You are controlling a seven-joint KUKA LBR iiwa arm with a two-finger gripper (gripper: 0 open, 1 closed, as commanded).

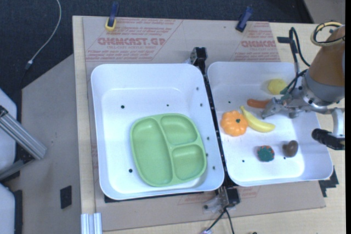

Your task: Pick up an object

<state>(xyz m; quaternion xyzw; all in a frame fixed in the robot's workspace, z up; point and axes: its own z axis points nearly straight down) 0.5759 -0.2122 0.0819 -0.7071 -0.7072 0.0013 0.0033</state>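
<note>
Nearest the camera, the front edge of the surface [164, 206] shows brown board with red lettering; two clamps sit at its far edge, one yellow and blue [112, 18], one blue [243, 19].

Left bin [109, 96]: white, shallow. It holds a green divided tray [168, 148] with three compartments, lying flat toward the near side.

Right bin [241, 170]: white, set just beside the left bin, with a black bracket [198, 55] at the far end of the seam between them. Contents, left to right:
- orange toy pumpkin [234, 124], near the left wall;
- yellow banana [255, 121], touching the pumpkin's right side;
- orange-red carrot-like piece [256, 103], just beyond the banana;
- teal round item [266, 153], toward the near side;
- yellow lemon-like piece [276, 85], toward the far side;
- brown round item [290, 147], right of the teal one and apart from it.

Arm [329, 66]: enters from the right, over the right bin. The tool [279, 108] sits low between the carrot-like piece and the banana's right end. Whether it is released or clenched cannot be told. No item is seen gripped in it.
</note>
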